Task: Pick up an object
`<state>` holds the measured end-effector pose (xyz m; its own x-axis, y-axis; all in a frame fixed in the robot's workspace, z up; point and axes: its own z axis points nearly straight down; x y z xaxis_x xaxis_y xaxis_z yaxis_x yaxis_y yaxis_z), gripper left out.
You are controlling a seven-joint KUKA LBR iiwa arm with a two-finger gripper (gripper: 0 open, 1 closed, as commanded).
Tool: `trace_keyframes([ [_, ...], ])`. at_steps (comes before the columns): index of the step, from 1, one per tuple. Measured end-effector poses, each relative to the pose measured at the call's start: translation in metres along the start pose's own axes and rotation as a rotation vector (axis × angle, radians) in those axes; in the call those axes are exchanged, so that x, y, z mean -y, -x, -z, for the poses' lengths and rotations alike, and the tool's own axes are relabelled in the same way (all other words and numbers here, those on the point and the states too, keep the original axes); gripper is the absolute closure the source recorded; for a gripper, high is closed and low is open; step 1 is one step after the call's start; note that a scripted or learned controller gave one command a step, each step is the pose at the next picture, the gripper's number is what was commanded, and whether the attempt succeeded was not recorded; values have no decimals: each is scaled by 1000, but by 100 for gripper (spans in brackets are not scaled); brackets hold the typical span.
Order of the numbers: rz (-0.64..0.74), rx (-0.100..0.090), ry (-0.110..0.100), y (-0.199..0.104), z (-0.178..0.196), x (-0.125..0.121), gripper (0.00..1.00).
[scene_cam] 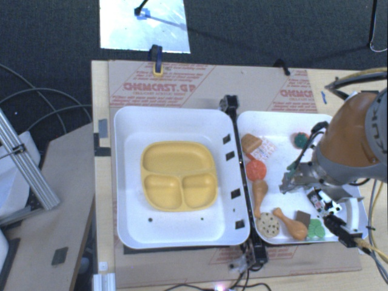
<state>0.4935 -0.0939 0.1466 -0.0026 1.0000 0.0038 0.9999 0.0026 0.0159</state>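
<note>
Overhead: tool [291, 183] low in right bin [285, 119], over bare floor among scattered toy food; finger spacing impossible to tell, nothing visibly held. Nearest candidates: red ball [256, 170] and tan drumstick-like piece [260, 194] just left of tool, second drumstick [290, 222] and spotted cookie [268, 225] toward front wall. Left bin [121, 180] with yellow divided tray [179, 175]. Likely failure: closing on bare floor between objects, or nudging round ball aside because of off-centre descent.

Arm over my right white bin [285, 117], toys scattered beneath.
I see the yellow divided plastic tray [179, 176] in the left white bin [130, 223]; the gripper [290, 183] hovers beside a red ball [256, 170].
</note>
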Motion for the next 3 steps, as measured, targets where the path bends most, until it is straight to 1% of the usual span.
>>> trace_keyframes([
  [1, 1, -1, 3, 0, 10, -2, 100],
  [2, 10, 0, -11, -77, 43, -7, 100],
  [3, 6, 1, -13, -120, 60, 5, 100],
])
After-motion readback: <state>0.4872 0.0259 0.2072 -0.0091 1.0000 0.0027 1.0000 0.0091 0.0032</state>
